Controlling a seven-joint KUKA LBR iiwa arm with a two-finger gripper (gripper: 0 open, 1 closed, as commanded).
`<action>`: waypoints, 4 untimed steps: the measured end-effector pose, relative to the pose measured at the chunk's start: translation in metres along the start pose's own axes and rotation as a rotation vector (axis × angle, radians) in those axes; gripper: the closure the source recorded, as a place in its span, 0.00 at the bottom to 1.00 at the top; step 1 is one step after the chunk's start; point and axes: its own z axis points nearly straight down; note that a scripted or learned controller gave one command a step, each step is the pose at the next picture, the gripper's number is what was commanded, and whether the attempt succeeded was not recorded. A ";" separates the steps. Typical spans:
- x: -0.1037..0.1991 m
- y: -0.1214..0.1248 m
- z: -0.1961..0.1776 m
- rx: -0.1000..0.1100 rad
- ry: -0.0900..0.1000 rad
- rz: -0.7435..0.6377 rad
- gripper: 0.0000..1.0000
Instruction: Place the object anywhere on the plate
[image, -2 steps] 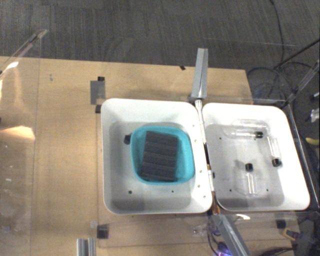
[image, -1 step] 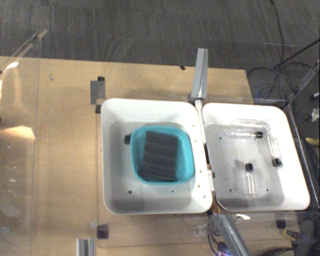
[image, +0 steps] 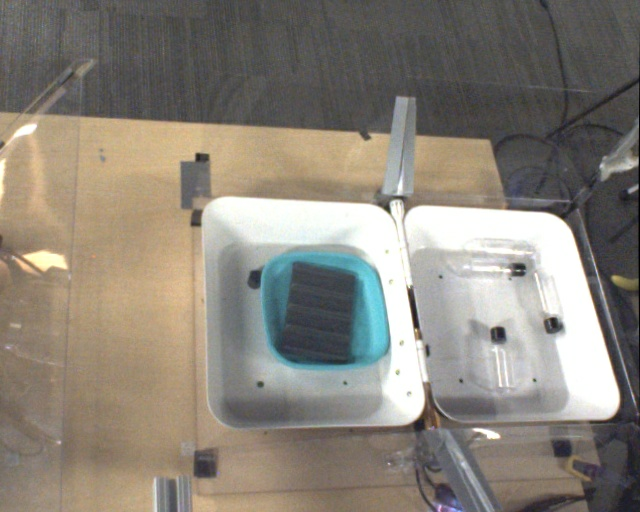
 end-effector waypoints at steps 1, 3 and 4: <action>-0.028 -0.056 -0.001 0.001 0.001 0.088 0.00; -0.052 -0.075 -0.001 0.001 0.001 0.293 0.00; -0.052 -0.075 -0.001 0.001 0.001 0.325 0.00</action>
